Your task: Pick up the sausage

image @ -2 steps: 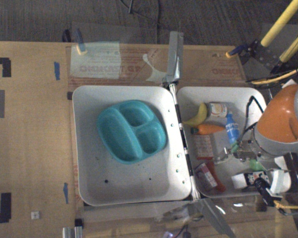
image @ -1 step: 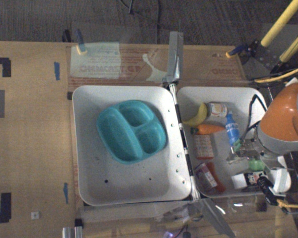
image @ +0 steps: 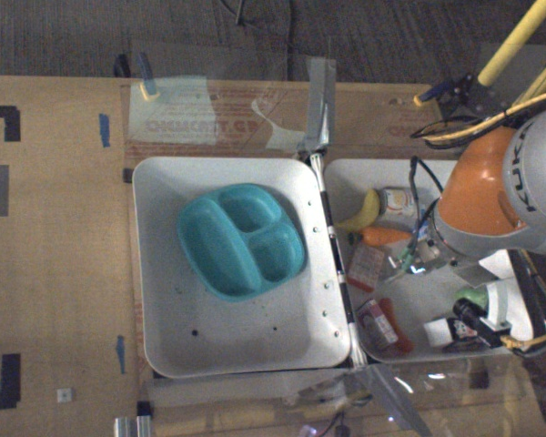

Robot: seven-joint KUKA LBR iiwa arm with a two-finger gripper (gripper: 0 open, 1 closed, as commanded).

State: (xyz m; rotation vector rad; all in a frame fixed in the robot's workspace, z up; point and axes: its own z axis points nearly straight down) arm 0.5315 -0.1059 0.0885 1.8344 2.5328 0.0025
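The right bin holds a reddish-brown stubby piece that looks like the sausage, lying near the bin's left wall. An orange carrot lies just above it. My gripper hangs under the arm's orange band, a little to the right of the sausage and just below the carrot's tip. The wrist hides the fingers, and nothing shows between them.
Also in the right bin are a yellow banana, a small can, a dark red packet at the front, and a green piece with a black-and-white bottle at the right. The left bin holds a teal divided plate.
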